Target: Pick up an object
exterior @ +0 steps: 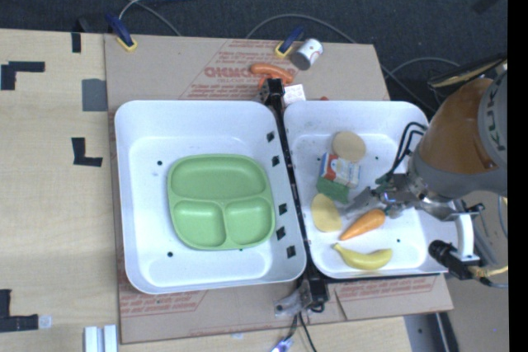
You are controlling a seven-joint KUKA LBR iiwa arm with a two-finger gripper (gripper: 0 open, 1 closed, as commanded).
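Right, I've got the end effector [369, 198] low in the right bin [412, 115], reaching in from 3 o'clock, tips down among the clutter near the bin's middle. I can't tell how wide it stands: the dark fingers merge with shadow and the things under them, and nothing visibly sits between them, so I'm not calling a hold. Candidate targets all sit packed together: the carrot [363, 224] lies tilted just at 6 o'clock of the tips, close enough that it may be touching; the yellow lemon-like piece [326, 214] is just beside it at 9 o'clock; the banana [363, 257] lies at 6 o'clock near the bin's front wall; the small carton [341, 174] with a green thing [332, 190] at its foot is at 10 o'clock; a tan round thing [349, 146] sits beyond at 12 o'clock. Risks as I judge them: the crowding is the main one, a closing finger could catch two things at once or shove the carrot sideways into the banana. The carrot is tapered and smooth, so a pinch off its middle likely squirts it out. The carton looks tilted and could tip if nudged. The cable loop [407, 146] by the wrist at 1 o'clock hangs close to the bin rim and could snag. The left bin [136, 128] with the green divided plate [221, 202] is well apart, no concern there. The table [49, 111] is otherwise out of play.
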